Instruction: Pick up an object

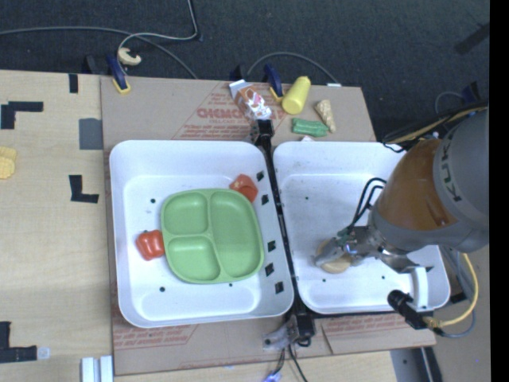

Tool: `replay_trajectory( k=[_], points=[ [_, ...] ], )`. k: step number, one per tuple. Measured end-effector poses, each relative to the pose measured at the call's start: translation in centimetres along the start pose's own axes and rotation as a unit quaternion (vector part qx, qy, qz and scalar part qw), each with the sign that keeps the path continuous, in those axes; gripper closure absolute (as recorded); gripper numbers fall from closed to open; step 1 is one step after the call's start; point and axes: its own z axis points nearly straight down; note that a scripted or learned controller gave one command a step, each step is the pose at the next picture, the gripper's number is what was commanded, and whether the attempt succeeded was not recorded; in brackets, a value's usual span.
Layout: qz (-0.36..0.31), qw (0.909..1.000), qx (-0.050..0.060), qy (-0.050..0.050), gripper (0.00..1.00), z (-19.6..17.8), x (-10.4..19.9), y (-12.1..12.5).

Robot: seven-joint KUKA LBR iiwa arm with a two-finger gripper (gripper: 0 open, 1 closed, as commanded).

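Tan lump [336, 265] low in the right bin [334, 161], toward that bin's near edge and a little left of its middle, pale and rounded (too small and blurred to name more closely). Gripper [343, 249] down on top of it, reaching in from the right under the grey arm [469, 189] with its orange band [413, 193]. Touching the lump or just above it: cannot tell, and cannot tell how the tool stands either, the tip being a dark tangle at this size.

Left bin [127, 161]: green divided plate [213, 234] near the middle, red piece [245, 187] just beyond the plate's far right corner, another red piece [149, 245] against the plate's left edge.

Beyond the bins, on the cardboard at the far edge: yellow bottle-like toy [296, 95], green strip [309, 127], tan stick [324, 115], small printed packet [253, 102].
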Motion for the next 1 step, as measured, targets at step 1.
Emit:
replay_trajectory(
  k=[1],
  points=[
    [-0.001,1.0000,0.002,0.001,1.00,-8.84,6.19,7.02]
  ],
)
